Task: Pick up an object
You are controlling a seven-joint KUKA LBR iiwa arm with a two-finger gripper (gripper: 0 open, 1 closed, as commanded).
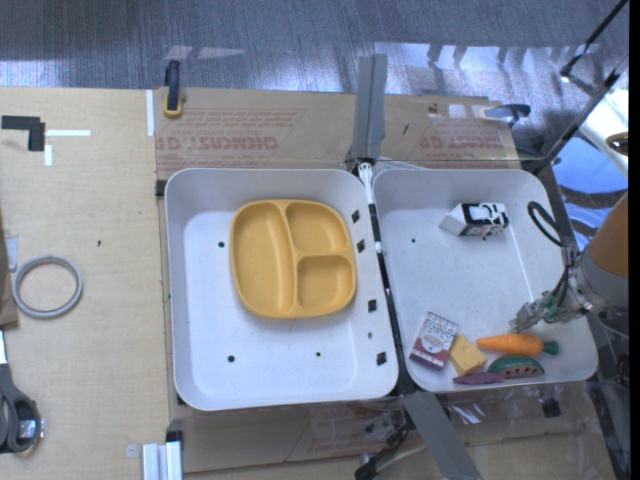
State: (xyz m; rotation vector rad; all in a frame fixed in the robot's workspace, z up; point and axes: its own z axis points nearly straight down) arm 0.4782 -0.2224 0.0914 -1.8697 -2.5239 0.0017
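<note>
My jaws (532, 313) hover just above the carrot (514, 344), grip unclear; the card box (433, 339) beside it has unreadable print.

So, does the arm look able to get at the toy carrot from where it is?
Probably yes: the gripper hangs just above the carrot, nothing lies on it, though the bin wall sits close.

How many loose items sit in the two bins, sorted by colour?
Yellow: 2, divided plate, cheese wedge
Orange: 1, carrot
Black and white: 1, toy vehicle
Red and white: 1, small box
Purple and green: 1, flat toy
Total: 6
</note>
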